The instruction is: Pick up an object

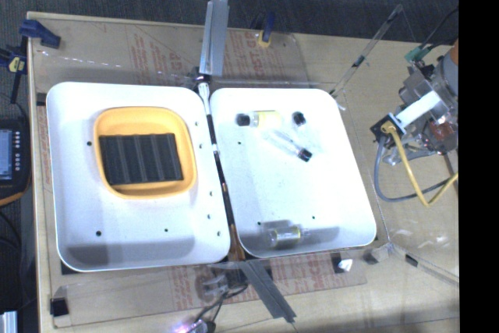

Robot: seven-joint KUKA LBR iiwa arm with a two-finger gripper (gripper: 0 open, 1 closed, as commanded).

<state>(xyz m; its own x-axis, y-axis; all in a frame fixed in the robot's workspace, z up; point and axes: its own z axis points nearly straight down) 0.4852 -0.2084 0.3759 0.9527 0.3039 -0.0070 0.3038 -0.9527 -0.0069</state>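
Nothing picked yet; whole grasp still to do, judging by every item lying loose in the bins.

Nearest, at front edge of right bin (355,191): small clear vial with metal-looking cap (282,233), on its side, just inside the front wall.

Mid right bin: clear tube with black cap (291,145), lying at a slant, cap toward the right.

Far end of right bin: yellowish tube with black cap (258,118) on its side, and a small black cap-like piece (298,118) just beside it to the right, apart from it.

Left bin (70,207): yellow tray with dark ribbed insert (143,154), flat, toward the far half.

Arm end with jaws (425,125) off to the right, above bare bench (405,191), outside the right bin and well apart from all candidates. Nothing visible between the jaws. Open or closed: cannot tell, too cluttered with cables and brackets.

Closest candidate to the jaws by layout: the slanted tube mid-bin. Remaining: traverse left over the bin, descend, close, lift.
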